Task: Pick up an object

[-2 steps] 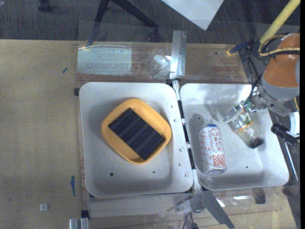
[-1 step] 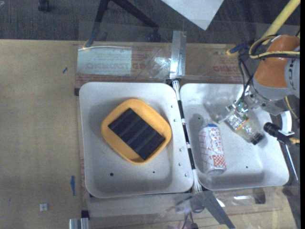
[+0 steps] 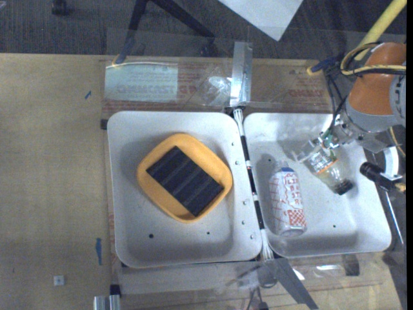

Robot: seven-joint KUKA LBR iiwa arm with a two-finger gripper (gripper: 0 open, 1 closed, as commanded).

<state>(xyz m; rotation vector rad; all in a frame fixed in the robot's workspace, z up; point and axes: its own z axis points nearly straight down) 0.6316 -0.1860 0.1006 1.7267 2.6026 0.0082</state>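
Camera view
Bench: a tan wooden bench (image 3: 51, 173) carries two shallow white bins side by side, their inner rims touching along the middle.
Left bin: the left bin (image 3: 122, 237) holds a yellow-orange dish (image 3: 155, 196) with a dark ribbed slab (image 3: 184, 181) lying in it, turned at a slant; it sits near the bin's centre, a little toward the far edge.
Right bin: the right bin (image 3: 368, 231) holds a red-and-white patterned can (image 3: 287, 200) lying on its side near the bin's left wall, its silver end toward the near edge.
Clear item: a small transparent bottle-like thing (image 3: 328, 173) with a dark cap lies toward the far right of the right bin, well apart from the can.
Arm: the grey arm with its orange band (image 3: 373, 89) comes in over the right bin's far right corner.
Gripper: the gripper (image 3: 330, 142) hangs over the far right part of the right bin, just beside the clear item; cannot tell how its tips stand, nor whether they touch anything.
Far edge of bench: a clear plastic bag (image 3: 216, 89) lies behind the bins.
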